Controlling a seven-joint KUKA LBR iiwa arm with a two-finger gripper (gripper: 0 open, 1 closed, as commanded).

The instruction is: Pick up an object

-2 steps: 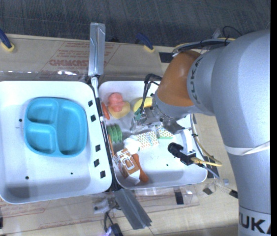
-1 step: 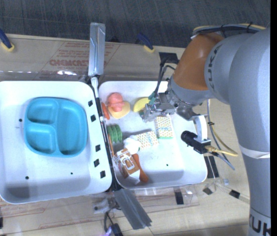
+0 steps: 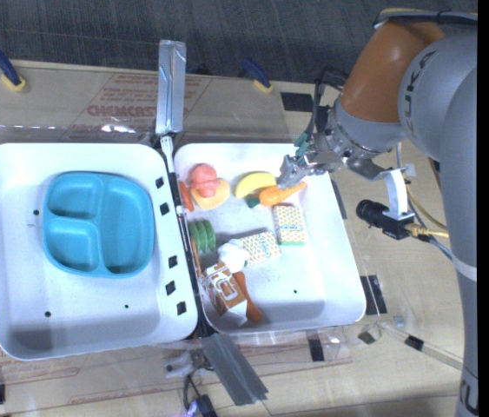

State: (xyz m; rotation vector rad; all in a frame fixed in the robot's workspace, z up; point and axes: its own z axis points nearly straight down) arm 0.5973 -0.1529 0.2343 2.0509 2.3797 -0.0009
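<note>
My gripper (image 3: 294,172) hangs low over the upper right part of the right bin (image 3: 335,276). Directly below and left of it lies an orange carrot-like piece (image 3: 274,197), touching or nearly touching the gripper's tip. A yellow curved piece (image 3: 254,183) lies just left of the carrot. Further left sits a pink and red fruit (image 3: 202,177) on a yellow piece (image 3: 214,198). A dotted box (image 3: 289,225) lies below the carrot.
The right bin also holds a patterned packet (image 3: 262,246), a green item (image 3: 202,234), a white item (image 3: 231,253) and a brown and orange package (image 3: 227,290). A blue divided tray (image 3: 99,222) lies in the left bin (image 3: 9,302). A metal divider (image 3: 171,85) stands between the bins.
</note>
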